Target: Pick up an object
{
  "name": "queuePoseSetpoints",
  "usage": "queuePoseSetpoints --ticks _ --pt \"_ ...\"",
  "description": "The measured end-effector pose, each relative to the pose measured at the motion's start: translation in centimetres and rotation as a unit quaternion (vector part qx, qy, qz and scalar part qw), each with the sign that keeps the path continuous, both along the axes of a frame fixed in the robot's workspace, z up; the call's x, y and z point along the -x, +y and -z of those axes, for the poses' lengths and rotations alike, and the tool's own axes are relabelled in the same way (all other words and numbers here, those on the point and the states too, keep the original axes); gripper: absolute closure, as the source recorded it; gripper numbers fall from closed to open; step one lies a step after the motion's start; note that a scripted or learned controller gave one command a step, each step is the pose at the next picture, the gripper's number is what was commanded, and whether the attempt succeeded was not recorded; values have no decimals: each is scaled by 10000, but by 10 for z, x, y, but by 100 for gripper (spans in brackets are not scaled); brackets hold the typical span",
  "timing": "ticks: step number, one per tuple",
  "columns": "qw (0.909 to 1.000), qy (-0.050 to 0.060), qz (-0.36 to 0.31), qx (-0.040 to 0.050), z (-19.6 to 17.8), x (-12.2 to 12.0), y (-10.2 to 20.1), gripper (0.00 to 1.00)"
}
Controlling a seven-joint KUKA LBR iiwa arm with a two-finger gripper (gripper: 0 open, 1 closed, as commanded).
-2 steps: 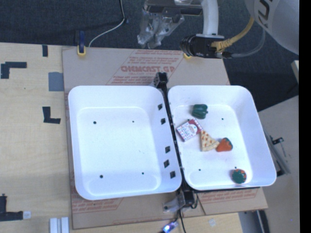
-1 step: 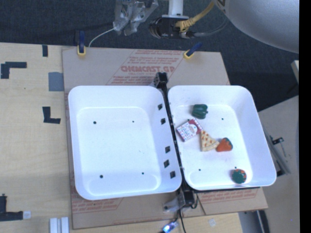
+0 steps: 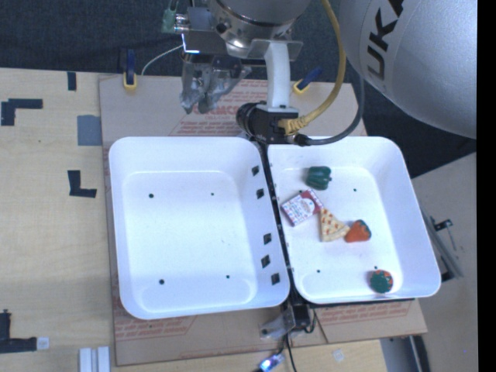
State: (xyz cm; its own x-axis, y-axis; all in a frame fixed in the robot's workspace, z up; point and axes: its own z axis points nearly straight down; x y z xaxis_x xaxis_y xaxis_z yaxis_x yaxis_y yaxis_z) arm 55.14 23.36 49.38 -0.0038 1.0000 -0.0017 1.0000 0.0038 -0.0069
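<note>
The right bin (image 3: 403,200) holds several small items: a green pepper (image 3: 318,177), a red-and-white packet (image 3: 300,208), a pizza slice (image 3: 332,226), an orange-red piece (image 3: 358,232) and a green-and-red item (image 3: 380,280) near the front. My gripper (image 3: 198,99) hangs high above the bench behind the left bin's far edge, well away from those items. Nothing shows between its fingers.
The left bin (image 3: 132,208) sits beside the right one, with a black divider strip (image 3: 267,215) between them. A cardboard sheet (image 3: 147,111) lies under both bins. A cable loop (image 3: 263,121) and yellow hose hang over the far edge of the right bin.
</note>
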Motion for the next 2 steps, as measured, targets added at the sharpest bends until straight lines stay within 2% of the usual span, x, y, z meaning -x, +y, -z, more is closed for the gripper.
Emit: queuePoseSetpoints --ticks 1,2 --pt "10000 -46 1 -20 -44 45 -13 100" --pt "10000 -21 38 -2 -41 69 -84 100"
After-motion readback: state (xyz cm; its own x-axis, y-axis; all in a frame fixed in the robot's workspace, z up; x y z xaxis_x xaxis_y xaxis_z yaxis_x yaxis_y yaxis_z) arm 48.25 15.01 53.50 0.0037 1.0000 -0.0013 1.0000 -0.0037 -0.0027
